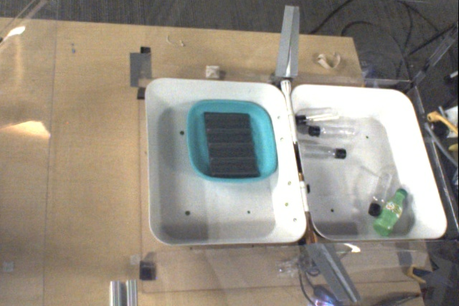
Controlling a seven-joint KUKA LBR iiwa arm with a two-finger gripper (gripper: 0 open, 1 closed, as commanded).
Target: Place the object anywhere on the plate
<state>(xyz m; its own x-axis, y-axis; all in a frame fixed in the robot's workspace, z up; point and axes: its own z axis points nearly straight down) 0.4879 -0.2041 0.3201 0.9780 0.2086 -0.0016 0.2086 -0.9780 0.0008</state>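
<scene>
A teal plate (267, 147) sits in the left white bin (166, 183), with a dark ribbed rectangular pad (231, 145) lying flat on it. In the right white bin (423, 154) lie several small clear vials with black caps (319, 130) near its left wall. A green bottle (389, 214) with a black cap rests tilted at that bin's front right corner.
A grey upright post (288, 41) stands behind the seam between the bins. Black clamps (142, 64) sit on the wooden bench at the far left and near the front. Cables (373, 7) run across the dark floor at the back right.
</scene>
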